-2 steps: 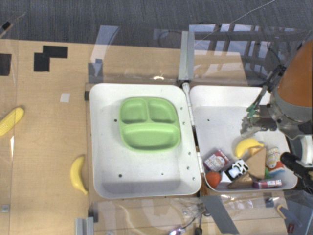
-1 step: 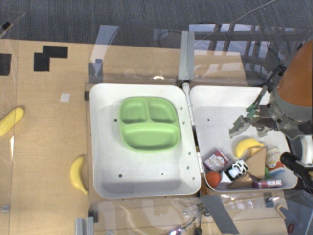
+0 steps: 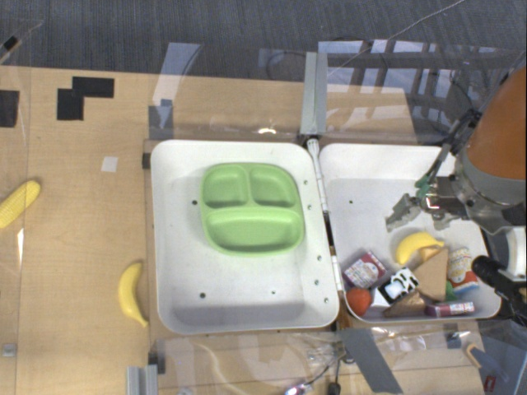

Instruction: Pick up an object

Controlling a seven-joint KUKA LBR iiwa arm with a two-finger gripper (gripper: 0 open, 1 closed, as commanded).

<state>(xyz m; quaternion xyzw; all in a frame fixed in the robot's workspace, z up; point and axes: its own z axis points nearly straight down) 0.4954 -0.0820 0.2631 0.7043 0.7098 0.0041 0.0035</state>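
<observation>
My gripper [image 3: 409, 211] hangs over the right bin [image 3: 362, 183], just up and left of a yellow banana [image 3: 416, 246]. I see nothing held in it. Along the bin's front edge lie a red and white packet [image 3: 364, 268], a red ball [image 3: 358, 301], a black and white object [image 3: 399, 285], a brown wedge [image 3: 430, 268], a dark red tube [image 3: 450, 309] and a small pale bottle [image 3: 459, 263]. The arm's orange band [image 3: 504, 130] hides the bin's far right corner.
The left bin [image 3: 177, 303] holds a green divided plate [image 3: 251, 206]. Two yellow bananas [image 3: 18, 202] [image 3: 132, 293] lie on the wooden bench left of the bins. A metal divider [image 3: 313, 105] runs between the bins at the back.
</observation>
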